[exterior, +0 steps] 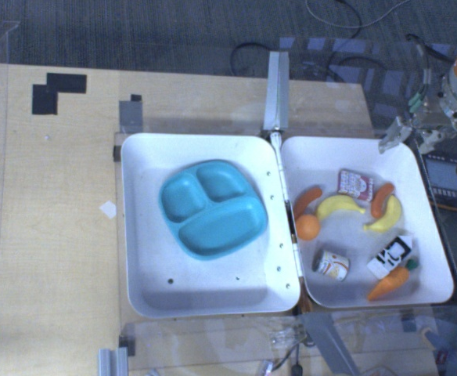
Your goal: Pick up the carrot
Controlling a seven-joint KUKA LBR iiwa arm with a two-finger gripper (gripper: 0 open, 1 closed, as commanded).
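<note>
While hanging over the 1 o'clock corner of the right bin [440,233], keeps the claw [413,135] spread apart, with nothing between its fingers. Places the carrot [388,284] at 5 o'clock in that bin, lying flat, leafy end toward 1 o'clock, well apart from the claw. Sets a black-and-white box [390,254] just beside the carrot at its 12 o'clock, touching or nearly so. Puts a small can [332,265] on its side at 7 o'clock in the bin. Gathers two bananas [340,206] near the middle, an orange ball [307,226] at 9 o'clock and a red-and-white packet [354,184] at 12 o'clock. Holds a blue divided plate [213,208] in the left bin [138,272], both bins side by side on the tabletop [48,233].
</note>
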